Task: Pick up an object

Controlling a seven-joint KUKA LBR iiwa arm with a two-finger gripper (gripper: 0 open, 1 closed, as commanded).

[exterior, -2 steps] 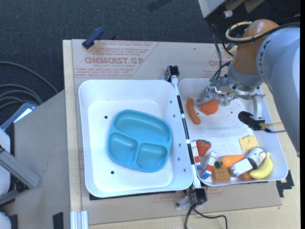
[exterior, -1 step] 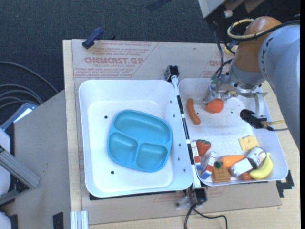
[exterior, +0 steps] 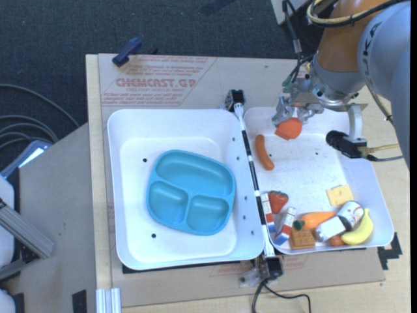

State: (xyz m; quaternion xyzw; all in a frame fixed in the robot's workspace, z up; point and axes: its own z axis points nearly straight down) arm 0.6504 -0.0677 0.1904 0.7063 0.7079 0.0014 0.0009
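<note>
Dark carpet surrounds a pale wooden desk [exterior: 98,175] that carries two shallow white bins side by side, with a sheet of printed cardboard [exterior: 156,77] under their far edge. In the left bin [exterior: 124,129] lies a blue divided plate [exterior: 191,192], its three compartments bare. The right bin [exterior: 365,181] holds a small sausage [exterior: 264,152] near the dividing wall, a strawberry [exterior: 278,201] closer to the front, a yellow cheese slice [exterior: 339,194], and a cluster at the front corner: a carrot [exterior: 317,218], a banana [exterior: 361,229], a cracker [exterior: 302,238] and a small bottle [exterior: 339,222], all touching or overlapping. The grey arm [exterior: 384,38] with its orange band reaches in from the right, over the far end of the right bin. Its pincer [exterior: 290,118] hangs just above an orange ball-like fruit [exterior: 288,130], the metal fingers closed in around the top of the fruit and gripping it, so the fruit sits at the fingertips above the bin's far left corner.
</note>
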